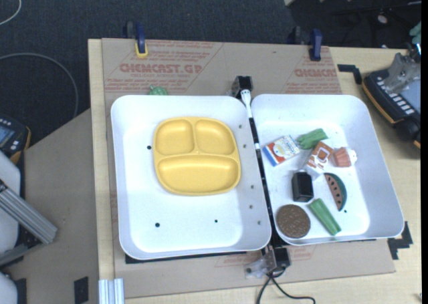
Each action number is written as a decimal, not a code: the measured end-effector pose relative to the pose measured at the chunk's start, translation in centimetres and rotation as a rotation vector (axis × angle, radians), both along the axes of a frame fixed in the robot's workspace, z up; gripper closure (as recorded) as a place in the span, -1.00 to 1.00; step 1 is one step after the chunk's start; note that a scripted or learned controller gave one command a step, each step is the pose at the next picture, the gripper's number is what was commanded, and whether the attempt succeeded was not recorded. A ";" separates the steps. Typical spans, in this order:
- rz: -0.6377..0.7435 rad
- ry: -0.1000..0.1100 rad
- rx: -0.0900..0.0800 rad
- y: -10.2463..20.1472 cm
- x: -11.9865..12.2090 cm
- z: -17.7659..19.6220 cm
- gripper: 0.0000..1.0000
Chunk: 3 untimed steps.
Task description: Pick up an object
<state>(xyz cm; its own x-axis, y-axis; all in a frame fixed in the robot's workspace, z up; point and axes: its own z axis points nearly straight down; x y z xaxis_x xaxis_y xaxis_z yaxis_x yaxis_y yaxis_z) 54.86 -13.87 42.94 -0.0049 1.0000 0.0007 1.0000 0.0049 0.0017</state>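
**Plastics on a board worktop**

Both white bins look like smooth, faintly glossy plastic. The yellow divided tray is matt plastic. The worktop resembles matt brown board, printed. The brown disc looks rough-textured.

Small toy foods lie loosely clustered in the right bin

Robotics lab — clamped cardboard-topped bench, two white bins, trailing cables, dark carpet
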 end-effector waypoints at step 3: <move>-0.007 0.005 -0.001 19.6 -7.0 1.6 1.00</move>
<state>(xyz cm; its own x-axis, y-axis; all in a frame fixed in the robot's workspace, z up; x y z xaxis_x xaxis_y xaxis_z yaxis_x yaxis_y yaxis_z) 47.90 5.72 44.52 0.0016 1.0000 -0.0005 1.0000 -0.0016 -0.0036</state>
